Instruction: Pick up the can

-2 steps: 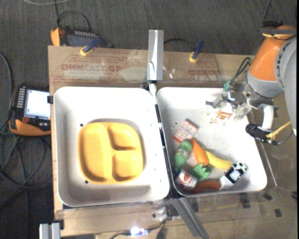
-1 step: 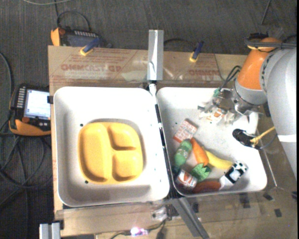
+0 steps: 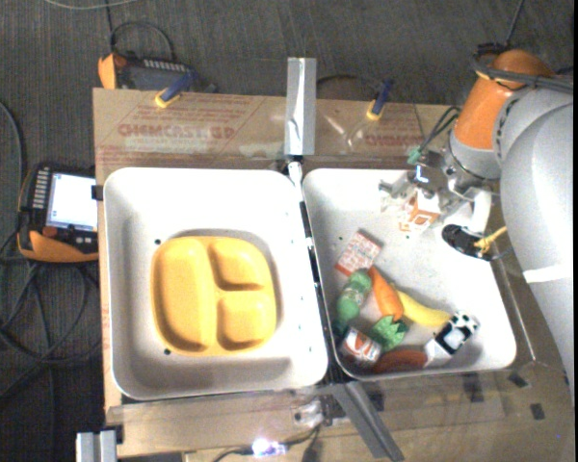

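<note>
Right bin (image 3: 501,301) bears a small red-and-white can (image 3: 360,346); lying tilted.

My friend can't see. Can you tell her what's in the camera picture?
A robot's gripper hangs over the top of the right bin, away from the can lying among toy food at the bin's bottom. The left bin holds a yellow tray.
</note>
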You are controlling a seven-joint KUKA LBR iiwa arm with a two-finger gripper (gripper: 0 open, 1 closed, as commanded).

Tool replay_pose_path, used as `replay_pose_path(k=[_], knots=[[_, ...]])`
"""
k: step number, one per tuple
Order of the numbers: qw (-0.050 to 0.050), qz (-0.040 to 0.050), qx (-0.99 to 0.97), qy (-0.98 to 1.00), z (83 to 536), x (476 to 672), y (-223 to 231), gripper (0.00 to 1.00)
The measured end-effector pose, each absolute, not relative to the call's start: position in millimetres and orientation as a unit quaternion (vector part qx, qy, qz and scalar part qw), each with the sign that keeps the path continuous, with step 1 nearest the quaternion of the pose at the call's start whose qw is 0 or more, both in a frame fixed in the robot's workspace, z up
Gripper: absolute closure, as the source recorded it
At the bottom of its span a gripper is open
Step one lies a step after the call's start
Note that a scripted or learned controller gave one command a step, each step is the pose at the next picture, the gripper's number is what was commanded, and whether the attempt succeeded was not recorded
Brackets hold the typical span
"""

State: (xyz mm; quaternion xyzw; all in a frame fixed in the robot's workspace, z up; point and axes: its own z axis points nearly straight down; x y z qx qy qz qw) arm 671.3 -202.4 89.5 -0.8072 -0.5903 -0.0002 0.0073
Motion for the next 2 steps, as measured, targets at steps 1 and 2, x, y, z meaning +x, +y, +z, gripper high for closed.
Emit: replay_pose_path(k=[1, 2], knots=[[-0.002, 0.0016, -0.761, -0.649, 134, 668.5, -150, 0.0], [-0.012, -0.0064, -0.743, -0.669, 128, 655.0, -178, 0.0]])
